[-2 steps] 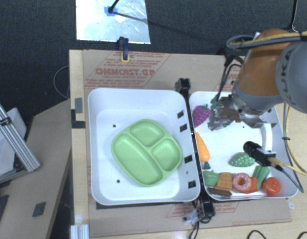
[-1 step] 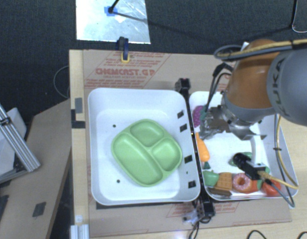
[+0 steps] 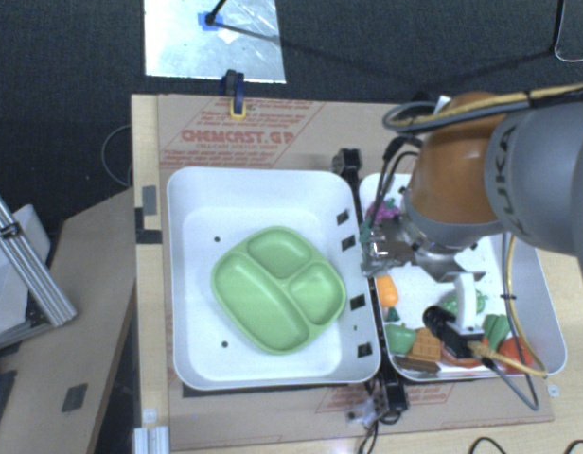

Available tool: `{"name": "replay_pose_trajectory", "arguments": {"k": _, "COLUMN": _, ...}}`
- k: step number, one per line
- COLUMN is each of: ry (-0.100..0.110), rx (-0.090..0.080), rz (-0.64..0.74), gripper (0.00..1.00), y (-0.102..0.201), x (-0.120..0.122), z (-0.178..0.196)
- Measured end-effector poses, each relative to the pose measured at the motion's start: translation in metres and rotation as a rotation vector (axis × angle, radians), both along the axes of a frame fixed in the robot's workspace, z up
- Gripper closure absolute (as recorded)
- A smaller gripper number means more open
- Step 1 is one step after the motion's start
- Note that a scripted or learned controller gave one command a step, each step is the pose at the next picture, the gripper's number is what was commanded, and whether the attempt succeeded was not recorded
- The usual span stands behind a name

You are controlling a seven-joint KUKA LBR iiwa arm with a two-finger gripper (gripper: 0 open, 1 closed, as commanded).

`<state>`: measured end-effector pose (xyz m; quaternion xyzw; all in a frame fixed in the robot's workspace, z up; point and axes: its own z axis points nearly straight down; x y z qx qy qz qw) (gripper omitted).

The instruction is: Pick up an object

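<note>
The big grey robot arm with its orange band reaches in from the right of the frame, over the right white bin. Its claw hangs low at that bin's left edge, and I cannot tell its state. Just below it lies a small orange toy. Near the bin's bottom sit green, brown, black and red pieces. A light green plastic plate with three sections rests in the left white bin.

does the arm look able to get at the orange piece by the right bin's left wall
Probably yes. The orange piece lies uncovered just below the arm's wrist, with nothing on top of it. The bin's left wall sits close beside it, which may crowd the pincer.
</note>
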<state>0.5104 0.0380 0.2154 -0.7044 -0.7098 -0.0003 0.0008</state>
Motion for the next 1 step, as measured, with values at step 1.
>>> {"name": "replay_pose_trajectory", "arguments": {"k": 1, "ry": -0.002, "rx": -0.001, "rz": -0.001, "gripper": 1.00, "y": 0.0103, "x": 0.0012, "z": 0.0079}}
